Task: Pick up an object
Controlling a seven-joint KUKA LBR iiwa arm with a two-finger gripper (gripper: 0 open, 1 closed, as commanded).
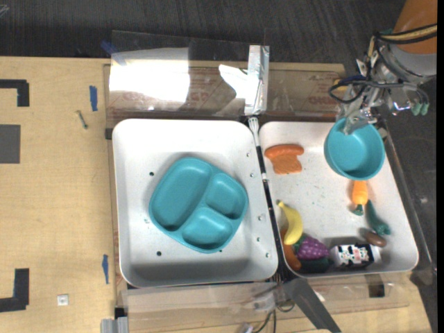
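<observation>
One teal bowl (355, 151) pinched at its rim by the jaws (358, 120), one divided teal plate (199, 202) in the left bin (132, 144)

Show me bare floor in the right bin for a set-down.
Right bin: bare middle, between orange piece, banana and carrot. Crowded near edge: grapes, small bottle. Teal bowl, at the gripper, covers the far right corner.

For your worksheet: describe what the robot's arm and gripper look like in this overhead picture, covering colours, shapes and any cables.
The arm enters at the view's upper right: a rounded grey body with an orange band above the wrist. Thin black, yellow and blue cables loop around the wrist. The gripper below is small, metallic grey and narrow. No markings can be read at this size.
</observation>
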